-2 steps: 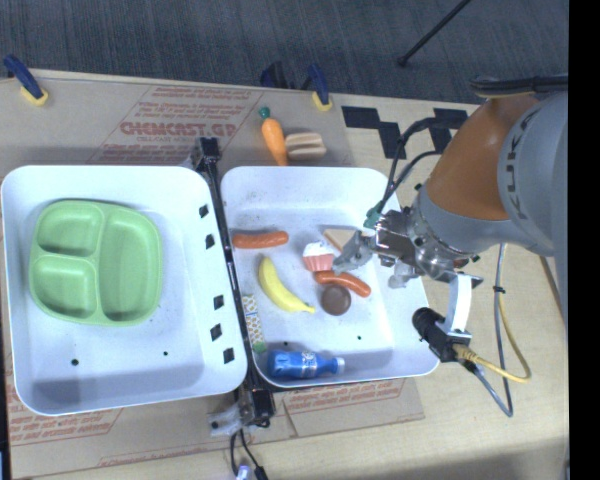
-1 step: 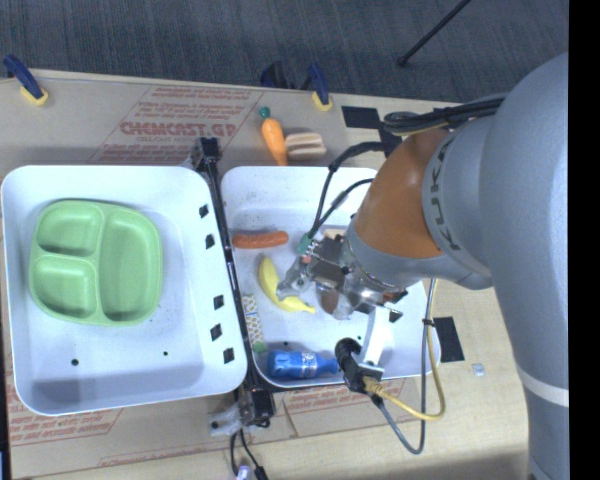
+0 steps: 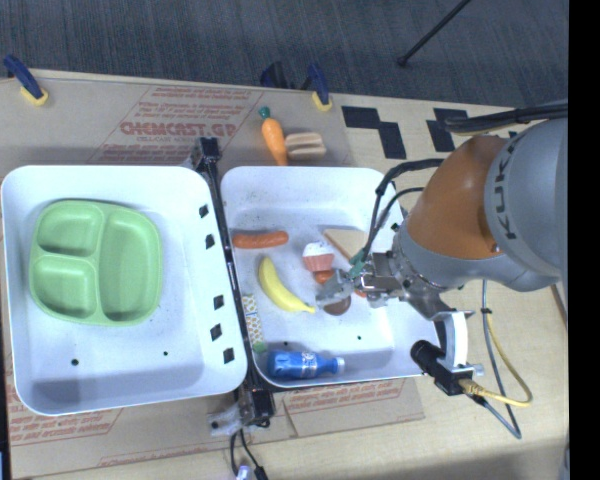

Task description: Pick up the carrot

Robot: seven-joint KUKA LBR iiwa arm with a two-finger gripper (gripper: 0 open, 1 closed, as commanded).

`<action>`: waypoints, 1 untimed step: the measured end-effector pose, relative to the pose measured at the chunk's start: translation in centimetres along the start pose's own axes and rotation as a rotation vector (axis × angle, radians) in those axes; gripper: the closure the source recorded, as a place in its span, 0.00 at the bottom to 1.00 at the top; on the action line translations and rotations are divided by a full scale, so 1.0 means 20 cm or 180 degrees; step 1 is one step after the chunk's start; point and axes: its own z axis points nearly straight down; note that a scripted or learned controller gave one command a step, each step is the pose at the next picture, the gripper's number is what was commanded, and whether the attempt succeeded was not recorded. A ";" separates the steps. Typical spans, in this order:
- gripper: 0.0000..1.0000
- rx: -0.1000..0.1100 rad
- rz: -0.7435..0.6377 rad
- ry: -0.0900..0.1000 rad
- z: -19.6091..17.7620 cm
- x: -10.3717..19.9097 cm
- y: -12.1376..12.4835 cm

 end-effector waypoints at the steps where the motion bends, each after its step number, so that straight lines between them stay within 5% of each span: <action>1: 0.00 -0.0006 -0.0799 -0.0004 0.24 0.27 0.25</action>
